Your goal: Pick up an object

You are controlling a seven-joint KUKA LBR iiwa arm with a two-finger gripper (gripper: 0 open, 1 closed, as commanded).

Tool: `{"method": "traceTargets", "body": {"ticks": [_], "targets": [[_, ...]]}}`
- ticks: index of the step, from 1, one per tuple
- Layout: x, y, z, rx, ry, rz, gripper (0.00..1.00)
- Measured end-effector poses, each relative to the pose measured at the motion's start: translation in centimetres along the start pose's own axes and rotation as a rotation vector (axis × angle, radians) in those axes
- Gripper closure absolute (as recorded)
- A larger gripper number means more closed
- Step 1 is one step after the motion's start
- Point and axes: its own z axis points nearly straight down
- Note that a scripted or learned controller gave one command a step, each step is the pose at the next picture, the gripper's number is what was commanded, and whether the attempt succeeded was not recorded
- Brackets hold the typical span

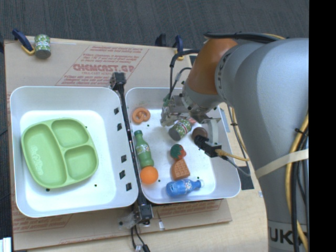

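Observation:
My gripper (173,115) hangs over the back of the right bin (227,178), below the orange-banded wrist. A small tilted can with a green label (181,128) lies right at the gripper's tip, touching it or just under it; I cannot tell whether it is gripped. In the same bin lie an orange pretzel-like ring (140,115), a green bottle (142,148), an orange ball (149,175), a red-and-green fruit (177,151), a waffle-patterned piece (180,169) and a blue bottle (182,187).
The left bin (21,193) holds a green divided plate (59,151). A small can (42,45) stands on the cardboard at the far left corner beside a blue clamp (22,40). The arm's large grey body covers the bench's right side.

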Motion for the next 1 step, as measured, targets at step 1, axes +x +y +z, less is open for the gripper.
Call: {"method": "traceTargets", "body": {"ticks": [1], "targets": [[4.23,-6.64,-9.03,-0.001,0.002,0.003,1.00]]}}
